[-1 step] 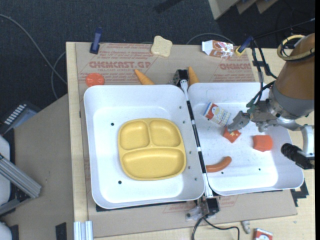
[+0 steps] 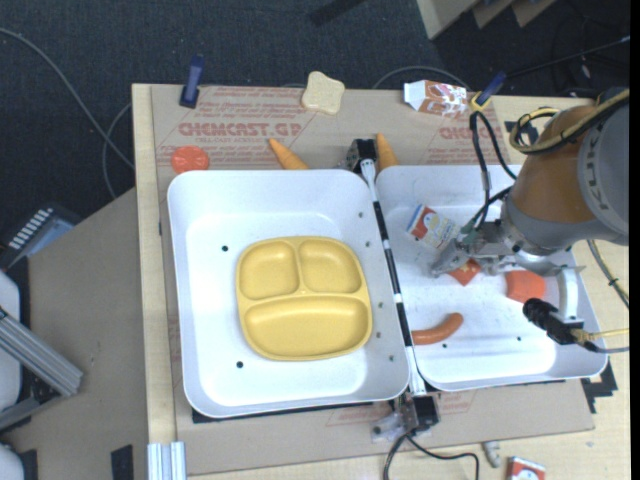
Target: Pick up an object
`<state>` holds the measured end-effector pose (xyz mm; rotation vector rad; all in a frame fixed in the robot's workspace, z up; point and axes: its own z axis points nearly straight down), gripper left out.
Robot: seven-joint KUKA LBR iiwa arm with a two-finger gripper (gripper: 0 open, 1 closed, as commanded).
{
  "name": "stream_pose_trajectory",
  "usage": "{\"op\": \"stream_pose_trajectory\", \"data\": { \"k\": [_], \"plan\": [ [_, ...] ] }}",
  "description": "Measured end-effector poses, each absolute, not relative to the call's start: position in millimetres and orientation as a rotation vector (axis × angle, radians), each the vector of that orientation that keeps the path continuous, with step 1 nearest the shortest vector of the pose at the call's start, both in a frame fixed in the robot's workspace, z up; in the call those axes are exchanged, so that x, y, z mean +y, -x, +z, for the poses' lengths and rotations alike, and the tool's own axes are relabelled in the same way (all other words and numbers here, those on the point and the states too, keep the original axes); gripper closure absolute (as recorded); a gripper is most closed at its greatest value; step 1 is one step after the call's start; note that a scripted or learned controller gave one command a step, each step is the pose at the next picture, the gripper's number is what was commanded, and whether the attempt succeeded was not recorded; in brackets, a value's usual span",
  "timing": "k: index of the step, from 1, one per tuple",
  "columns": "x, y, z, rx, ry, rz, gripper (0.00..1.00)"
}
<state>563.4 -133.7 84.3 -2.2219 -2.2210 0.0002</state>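
Two white bins (image 2: 200,268) sit on a cardboard-covered bench (image 2: 240,123) above dark carpet (image 2: 100,28).

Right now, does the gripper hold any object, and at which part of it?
It cannot be told. The gripper is low in the right bin, touching a small red object, but its hold is unclear.

Arm (image 2: 560,183) reaches in from right, claw (image 2: 455,258) lowered.
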Motion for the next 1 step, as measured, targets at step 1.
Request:
{"op": "stream_pose_trajectory", "data": {
  "k": [1],
  "plan": [
    [-133.6,-563.9,94.3,-2.222,2.224,-0.002,1.0]
  ]
}}
